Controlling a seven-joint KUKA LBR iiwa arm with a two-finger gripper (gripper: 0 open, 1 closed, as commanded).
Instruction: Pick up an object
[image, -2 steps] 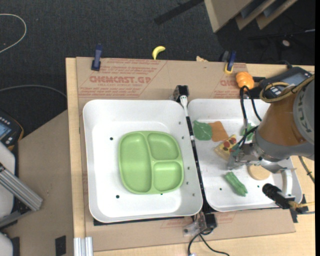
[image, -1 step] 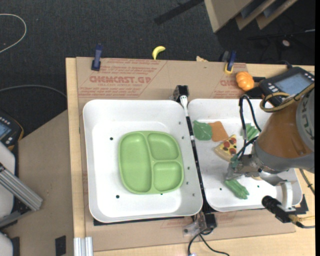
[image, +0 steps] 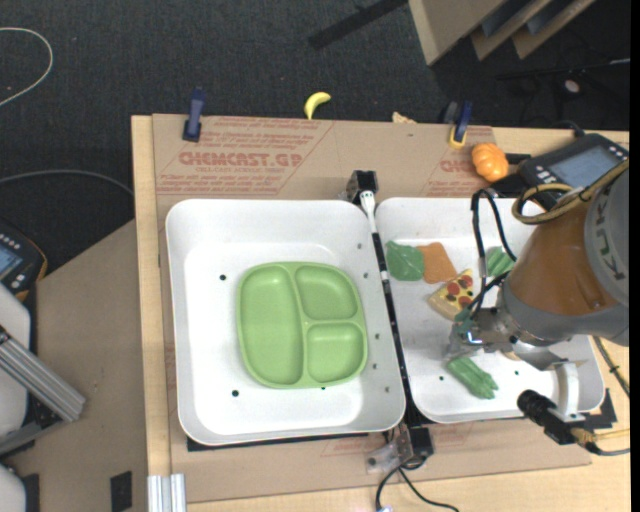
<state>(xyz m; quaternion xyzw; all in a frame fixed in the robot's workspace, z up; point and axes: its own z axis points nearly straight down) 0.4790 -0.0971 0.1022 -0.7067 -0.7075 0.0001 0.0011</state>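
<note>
Hovering low in the right bin (image: 430, 395), the pincer (image: 466, 338) sits just up-left of a green toy (image: 472, 377), whose long axis runs diagonally down-right from it. Whether its fingers are spread or closed cannot be told.
</note>
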